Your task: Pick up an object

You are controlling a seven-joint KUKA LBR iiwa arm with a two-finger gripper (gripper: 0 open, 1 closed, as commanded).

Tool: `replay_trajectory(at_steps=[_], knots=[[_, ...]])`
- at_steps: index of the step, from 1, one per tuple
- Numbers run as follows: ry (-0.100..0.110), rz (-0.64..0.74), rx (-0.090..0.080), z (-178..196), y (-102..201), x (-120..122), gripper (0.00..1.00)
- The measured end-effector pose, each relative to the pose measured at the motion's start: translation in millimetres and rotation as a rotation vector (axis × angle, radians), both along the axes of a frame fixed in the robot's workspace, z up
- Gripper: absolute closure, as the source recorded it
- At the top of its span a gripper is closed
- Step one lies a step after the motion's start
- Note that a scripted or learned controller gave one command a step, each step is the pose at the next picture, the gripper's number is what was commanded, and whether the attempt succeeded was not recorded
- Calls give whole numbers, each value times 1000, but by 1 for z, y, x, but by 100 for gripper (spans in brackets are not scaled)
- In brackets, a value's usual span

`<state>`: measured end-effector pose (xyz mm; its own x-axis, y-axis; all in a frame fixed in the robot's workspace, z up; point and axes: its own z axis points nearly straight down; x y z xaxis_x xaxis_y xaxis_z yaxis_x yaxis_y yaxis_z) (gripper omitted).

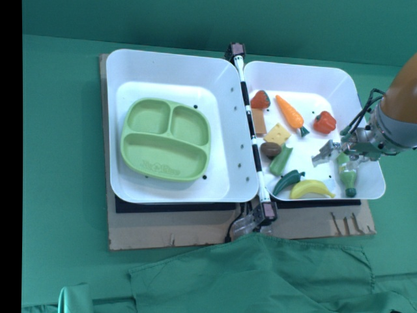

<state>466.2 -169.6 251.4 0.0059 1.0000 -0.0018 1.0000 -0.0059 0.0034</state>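
Observation:
The right bin (345, 83) holds several toy foods: a strawberry (260, 99), a carrot (290, 113), a red pepper (324, 122), a yellow cheese wedge (277, 134), a brown round piece (270, 150), a cucumber (281, 160), a dark green vegetable (287, 180), a banana (311, 188) and a green bottle (348, 175). My gripper (330, 152) hangs low over the right part of this bin, just left of and above the bottle and below the red pepper. Nothing shows in its grasp.
The left bin (130, 67) carries a light green divided plate (166, 139). A hinged bar (251, 126) runs between the bins. A tan stick (260, 120) lies beside that bar. Green cloth (260, 272) is bunched at the front of the bench.

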Motion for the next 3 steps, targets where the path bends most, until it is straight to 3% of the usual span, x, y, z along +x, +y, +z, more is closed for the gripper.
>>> replay_trajectory(at_steps=[1,2,3], knots=[[-4,-2,-2,10,0,2,100],[7,1,2,-51,9,0,100],[-3,-2,-3,-36,7,2,100]])
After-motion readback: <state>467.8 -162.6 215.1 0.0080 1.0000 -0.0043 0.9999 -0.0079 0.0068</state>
